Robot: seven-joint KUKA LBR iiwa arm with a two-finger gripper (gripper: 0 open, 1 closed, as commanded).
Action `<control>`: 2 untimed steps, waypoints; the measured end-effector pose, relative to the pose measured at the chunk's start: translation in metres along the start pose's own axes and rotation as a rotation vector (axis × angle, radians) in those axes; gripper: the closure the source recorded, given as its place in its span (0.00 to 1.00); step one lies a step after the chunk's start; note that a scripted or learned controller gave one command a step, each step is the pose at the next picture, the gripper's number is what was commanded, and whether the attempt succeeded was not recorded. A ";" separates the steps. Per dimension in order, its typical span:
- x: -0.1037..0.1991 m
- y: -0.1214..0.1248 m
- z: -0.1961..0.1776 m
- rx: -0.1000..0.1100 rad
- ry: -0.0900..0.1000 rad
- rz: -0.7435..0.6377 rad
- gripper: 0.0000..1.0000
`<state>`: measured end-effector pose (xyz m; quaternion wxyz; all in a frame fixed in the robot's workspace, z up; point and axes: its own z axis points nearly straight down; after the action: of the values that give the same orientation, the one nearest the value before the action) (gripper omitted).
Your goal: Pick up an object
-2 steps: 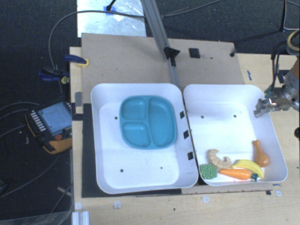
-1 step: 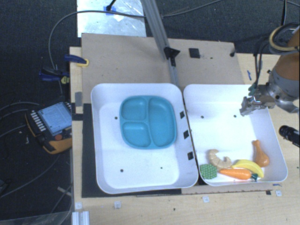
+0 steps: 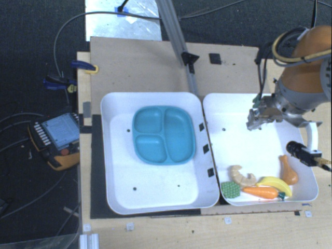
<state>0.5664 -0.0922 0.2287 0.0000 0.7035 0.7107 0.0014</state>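
Toy food lies along the front edge of the right bin [image 3: 228,139]: a green piece [image 3: 231,190], a beige shrimp-like piece [image 3: 243,176], an orange carrot [image 3: 260,192], a yellow banana [image 3: 275,183] and a brown drumstick [image 3: 288,171]. My gripper [image 3: 255,121] hangs over the right bin's back half, well behind the toys and apart from them. Nothing shows between its fingers.
A blue divided plate [image 3: 164,135] sits in the left bin [image 3: 119,191]. A black cylindrical part [image 3: 301,152] juts over the right bin's right edge. A slanted grey pole [image 3: 176,30] crosses behind the bins. Clamps and a device lie off the bench at left.
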 end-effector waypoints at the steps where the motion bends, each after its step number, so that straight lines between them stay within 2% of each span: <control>1: 0.054 0.002 -0.010 -0.001 0.001 -0.001 1.00; 2: 0.107 0.014 -0.007 -0.001 0.000 -0.001 1.00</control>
<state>0.5790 0.0148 0.2360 0.0001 0.7033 0.7109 0.0017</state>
